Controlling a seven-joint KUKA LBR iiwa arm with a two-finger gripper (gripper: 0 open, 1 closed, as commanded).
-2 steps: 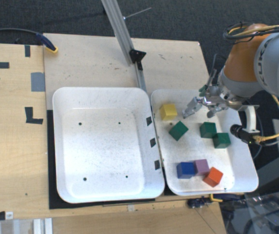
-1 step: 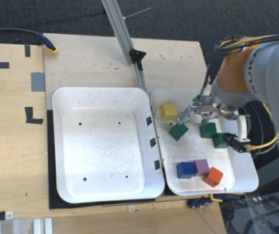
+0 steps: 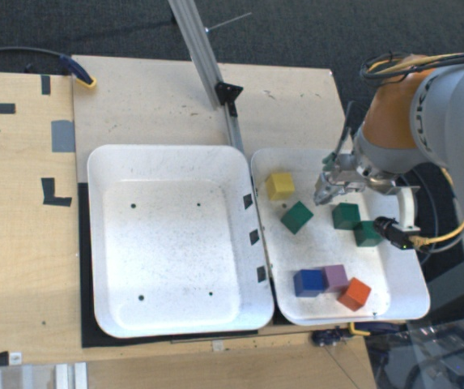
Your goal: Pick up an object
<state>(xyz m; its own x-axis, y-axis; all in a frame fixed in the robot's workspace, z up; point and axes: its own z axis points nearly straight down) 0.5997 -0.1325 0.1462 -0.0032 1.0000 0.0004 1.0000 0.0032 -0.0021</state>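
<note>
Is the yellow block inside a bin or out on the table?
Inside. The yellow block sits on the floor of the right bin, near its top-left corner.

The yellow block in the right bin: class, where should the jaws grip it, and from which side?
Grip the yellow block across its two opposite flat sides, coming from above. It sits flat, apart from the green block, probably leaving room on both sides for the gripper.

So the arm [image 3: 426, 112] comes in from the right edge, grey with its orange band sitting upper right in the frame. The gripper [image 3: 325, 191] hangs right of center, pointing down and left, nothing between its fingers.
</note>
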